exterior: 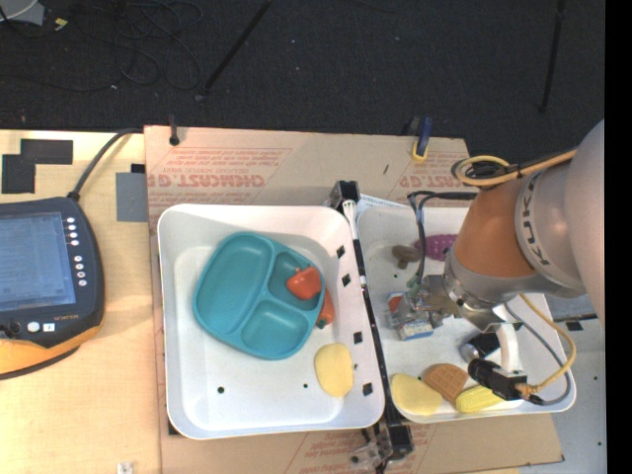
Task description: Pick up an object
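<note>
Camera view, from the left: the left bin (174, 324) holds a teal plate (242, 294) with three parts. An orange-red thing (305, 282) sits on the plate's right part. A pale yellow lump (335, 368) lies near the bin's right wall, apart from the plate.

The right bin (381, 349) holds many small things. Near its top are a little brown thing (405, 255) and a purple thing (440, 245) beside it. Along its near edge lie a yellow piece (416, 395), a round brown cookie (446, 377) and another yellow piece (478, 400), all close together.

The gripper (415, 309) is down low in the middle of the right bin. It is right over a small blue and white thing (418, 331). I cannot tell if the gripper is wide or narrow, or if it holds anything.

I think this is the grabbing step, and the small blue and white thing looks like the one to pick. Next, the gripper needs a firm squeeze on it and then a straight lift up, clear of the things around it.
</note>
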### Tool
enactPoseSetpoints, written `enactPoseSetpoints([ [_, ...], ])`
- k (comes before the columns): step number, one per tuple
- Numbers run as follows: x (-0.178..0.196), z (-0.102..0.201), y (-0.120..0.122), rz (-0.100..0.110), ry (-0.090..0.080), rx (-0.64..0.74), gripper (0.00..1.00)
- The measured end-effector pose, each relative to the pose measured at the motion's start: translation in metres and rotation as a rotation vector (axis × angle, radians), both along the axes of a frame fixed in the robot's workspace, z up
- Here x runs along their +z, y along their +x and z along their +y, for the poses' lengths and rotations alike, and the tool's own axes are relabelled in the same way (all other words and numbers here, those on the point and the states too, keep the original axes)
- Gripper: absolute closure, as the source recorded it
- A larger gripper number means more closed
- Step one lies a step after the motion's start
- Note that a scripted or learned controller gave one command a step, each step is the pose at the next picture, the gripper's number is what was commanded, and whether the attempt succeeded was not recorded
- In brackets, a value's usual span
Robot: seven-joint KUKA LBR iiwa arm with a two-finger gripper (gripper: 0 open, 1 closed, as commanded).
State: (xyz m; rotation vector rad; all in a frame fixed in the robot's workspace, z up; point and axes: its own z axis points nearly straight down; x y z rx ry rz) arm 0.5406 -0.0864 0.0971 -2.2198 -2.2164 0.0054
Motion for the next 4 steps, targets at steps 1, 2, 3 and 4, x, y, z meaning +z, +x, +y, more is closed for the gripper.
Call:
enactPoseSetpoints([
  [1, 0.0, 0.0, 0.0, 0.0, 0.0, -0.001, 0.0],
  [2, 0.009, -0.001, 0.0, 0.003, 0.001, -0.002, 1.0],
  [3, 0.009, -0.001, -0.001, 0.003, 0.001, -0.003, 0.0],
  [4, 0.019, -0.002, -0.001, 0.006, 0.002, -0.003, 1.0],
])
